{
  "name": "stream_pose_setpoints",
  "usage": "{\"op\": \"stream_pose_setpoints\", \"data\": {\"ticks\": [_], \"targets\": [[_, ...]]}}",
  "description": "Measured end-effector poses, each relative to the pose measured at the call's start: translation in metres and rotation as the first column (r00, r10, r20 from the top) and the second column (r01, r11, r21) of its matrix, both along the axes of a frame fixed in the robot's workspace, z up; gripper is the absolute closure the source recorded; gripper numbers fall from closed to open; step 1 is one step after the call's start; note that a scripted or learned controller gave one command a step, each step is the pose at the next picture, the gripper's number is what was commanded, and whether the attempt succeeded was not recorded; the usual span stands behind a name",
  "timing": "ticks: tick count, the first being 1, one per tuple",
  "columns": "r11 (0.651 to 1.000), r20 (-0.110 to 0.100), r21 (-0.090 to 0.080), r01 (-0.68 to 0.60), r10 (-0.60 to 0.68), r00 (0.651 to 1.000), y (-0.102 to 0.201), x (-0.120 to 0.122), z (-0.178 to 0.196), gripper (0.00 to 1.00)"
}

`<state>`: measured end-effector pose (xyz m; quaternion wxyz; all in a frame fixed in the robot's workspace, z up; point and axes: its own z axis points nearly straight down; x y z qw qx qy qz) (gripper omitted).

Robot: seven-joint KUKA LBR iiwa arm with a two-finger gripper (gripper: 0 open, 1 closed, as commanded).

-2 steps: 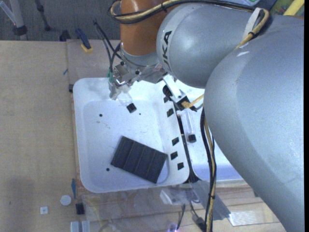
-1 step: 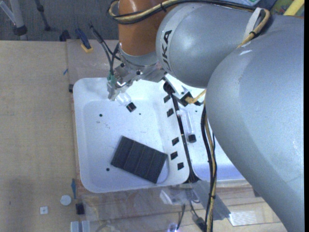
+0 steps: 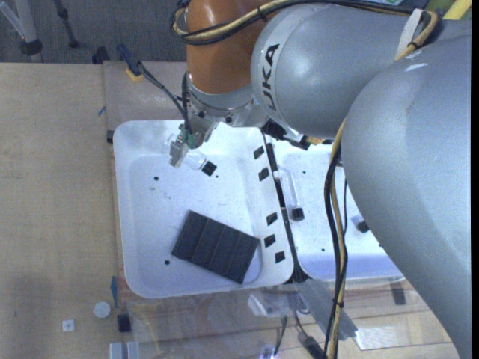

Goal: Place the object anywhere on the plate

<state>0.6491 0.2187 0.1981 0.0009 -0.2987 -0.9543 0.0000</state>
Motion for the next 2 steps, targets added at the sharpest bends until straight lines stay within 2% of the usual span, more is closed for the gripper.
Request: {"op": "stream_pose_setpoints", "data": {"ticks": [1,2], "targets": [[0.984,0.007,0.001,-0.18,0.18,0.984,0.008,0.01,0.0048,1.0],[0.981,0.003,0.001,-0.194,0.194,0.981,0.0073,0.0096,-0.0002,1.0]]}}
